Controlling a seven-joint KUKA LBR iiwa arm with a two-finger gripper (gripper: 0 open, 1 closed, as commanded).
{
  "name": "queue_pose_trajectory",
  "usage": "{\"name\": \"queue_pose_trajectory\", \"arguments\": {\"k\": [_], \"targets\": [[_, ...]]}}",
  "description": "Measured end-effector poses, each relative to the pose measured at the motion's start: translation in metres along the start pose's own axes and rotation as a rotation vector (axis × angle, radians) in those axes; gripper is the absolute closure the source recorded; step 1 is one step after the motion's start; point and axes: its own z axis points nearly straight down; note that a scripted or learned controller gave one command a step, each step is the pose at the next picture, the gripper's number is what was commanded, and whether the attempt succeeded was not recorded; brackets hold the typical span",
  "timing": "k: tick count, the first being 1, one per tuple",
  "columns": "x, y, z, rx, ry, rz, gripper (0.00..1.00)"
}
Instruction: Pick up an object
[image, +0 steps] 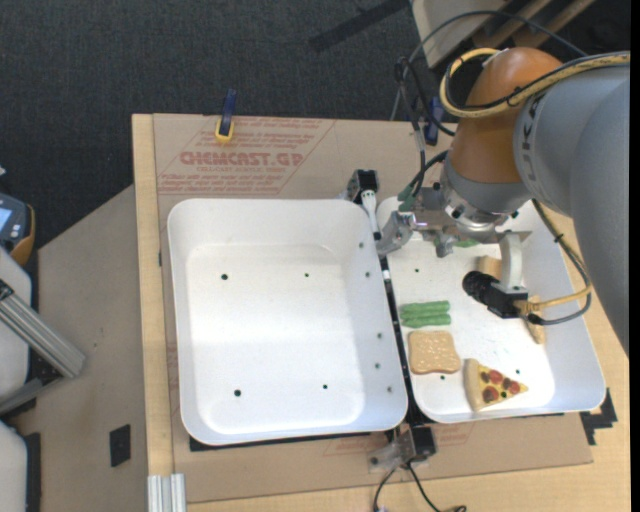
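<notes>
Claw state can't be told, its tips blurred above the right bin.

You see a brown board with red print under two white bins. A yellow clamp sits on its far edge. Dark carpet lies around.

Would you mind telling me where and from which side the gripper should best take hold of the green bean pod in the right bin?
Grip the green bean pod at its middle, coming straight down from above with the fingers across its narrow width. It lies flat and long, running left-right, just above the toast slice, so closing across the short side probably avoids the toast.
</notes>
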Motion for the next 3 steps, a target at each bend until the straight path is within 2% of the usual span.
{"name": "queue_pose_trajectory", "arguments": {"k": [1,2,3], "targets": [[-0.088,0.014,0.046,0.007,-0.005,0.015,0.0],[-0.152,-0.012,-0.029,-0.004,-0.008,0.014,0.0],[-0.096,-0.057,0.088,0.017,0.004,0.007,0.0]]}}
